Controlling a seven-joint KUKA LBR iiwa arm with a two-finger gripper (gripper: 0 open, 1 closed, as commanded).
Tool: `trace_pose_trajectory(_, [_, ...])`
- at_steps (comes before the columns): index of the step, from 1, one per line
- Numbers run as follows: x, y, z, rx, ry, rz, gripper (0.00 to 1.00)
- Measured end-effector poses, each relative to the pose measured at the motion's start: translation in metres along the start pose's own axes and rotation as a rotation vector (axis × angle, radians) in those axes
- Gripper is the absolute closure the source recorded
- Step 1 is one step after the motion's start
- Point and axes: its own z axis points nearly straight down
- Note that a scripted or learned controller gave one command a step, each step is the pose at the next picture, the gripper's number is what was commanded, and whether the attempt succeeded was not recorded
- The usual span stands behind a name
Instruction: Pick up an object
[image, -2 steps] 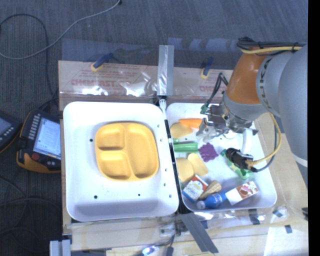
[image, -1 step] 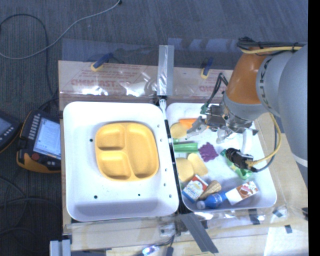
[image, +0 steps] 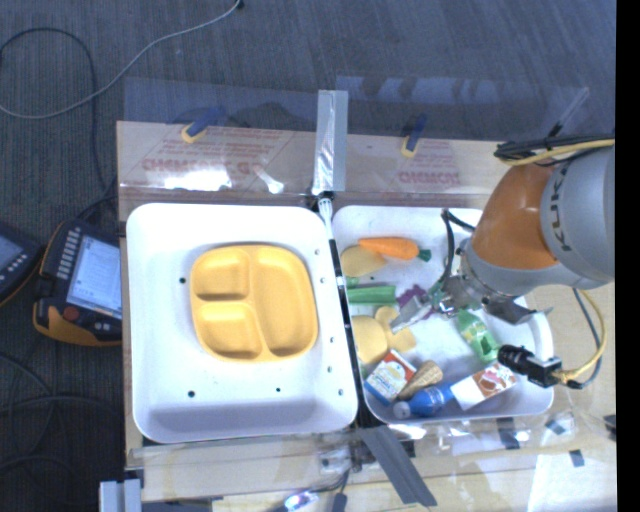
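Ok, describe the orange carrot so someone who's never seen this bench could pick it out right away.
Find the right-hand white bin, the one crowded with toy food beside the bin holding the yellow divided tray. Look along its far edge, near the top of the pile: the carrot lies on its side there, tapering leftward. It is the only bright orange piece, with a small green stub at its right end.

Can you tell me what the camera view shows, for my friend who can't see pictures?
A grey and orange robot arm reaches from the right, its gripper low over the right bin, which is packed with toy food like a carrot and a green bottle. The left bin holds a yellow divided tray.
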Motion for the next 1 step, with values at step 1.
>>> trace_pose_trajectory(1, [0.0021, -0.0004, -0.0054, 0.004, 0.006, 0.000, 1.00])
